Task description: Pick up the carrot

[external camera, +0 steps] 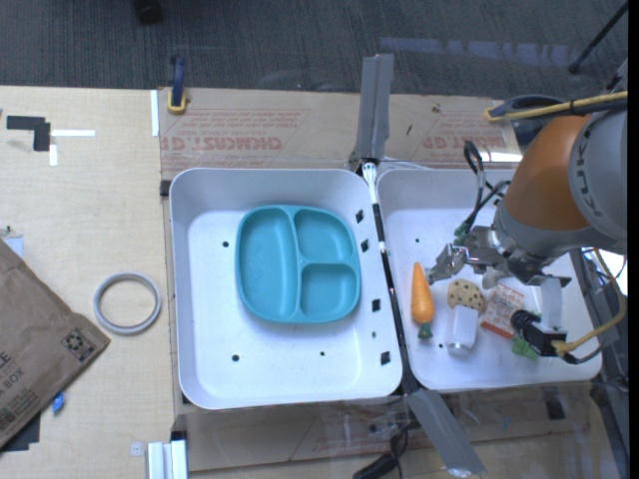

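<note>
At right of frame, over the right-hand bin (589, 362), my end effector (451, 260) hovers just right of the carrot (421, 293), which lies free near the bin's left wall, tip toward the top of the frame; whether it is spread I cannot tell. Approach step, I judge: next, shift left over the carrot, straddle it, descend.
</note>
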You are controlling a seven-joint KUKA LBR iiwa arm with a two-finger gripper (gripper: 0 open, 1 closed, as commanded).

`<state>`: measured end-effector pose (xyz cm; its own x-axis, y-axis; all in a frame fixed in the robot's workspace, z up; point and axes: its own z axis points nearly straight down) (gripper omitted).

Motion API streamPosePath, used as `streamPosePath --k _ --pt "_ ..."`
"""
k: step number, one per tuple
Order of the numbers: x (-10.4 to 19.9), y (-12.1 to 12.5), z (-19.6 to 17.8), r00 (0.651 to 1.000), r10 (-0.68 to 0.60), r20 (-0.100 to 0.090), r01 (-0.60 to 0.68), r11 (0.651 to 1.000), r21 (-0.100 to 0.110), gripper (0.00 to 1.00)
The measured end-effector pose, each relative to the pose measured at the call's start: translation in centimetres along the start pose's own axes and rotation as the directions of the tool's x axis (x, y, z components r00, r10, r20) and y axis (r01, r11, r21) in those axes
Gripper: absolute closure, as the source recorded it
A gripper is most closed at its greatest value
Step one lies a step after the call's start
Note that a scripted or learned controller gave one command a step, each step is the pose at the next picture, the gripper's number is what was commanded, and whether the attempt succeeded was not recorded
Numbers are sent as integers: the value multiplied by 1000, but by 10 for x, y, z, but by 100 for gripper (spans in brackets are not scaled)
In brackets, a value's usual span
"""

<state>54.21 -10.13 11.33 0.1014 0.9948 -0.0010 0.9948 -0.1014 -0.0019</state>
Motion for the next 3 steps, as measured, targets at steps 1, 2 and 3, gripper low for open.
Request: streamPosePath --k 1,2,3 --pt "7 16 13 957 -291 4 291 956 -16 0" --pt "0 -12 16 962 -272 6 273 962 -15 0" --pt "78 -34 -78 982 -187 0 187 982 0 0"
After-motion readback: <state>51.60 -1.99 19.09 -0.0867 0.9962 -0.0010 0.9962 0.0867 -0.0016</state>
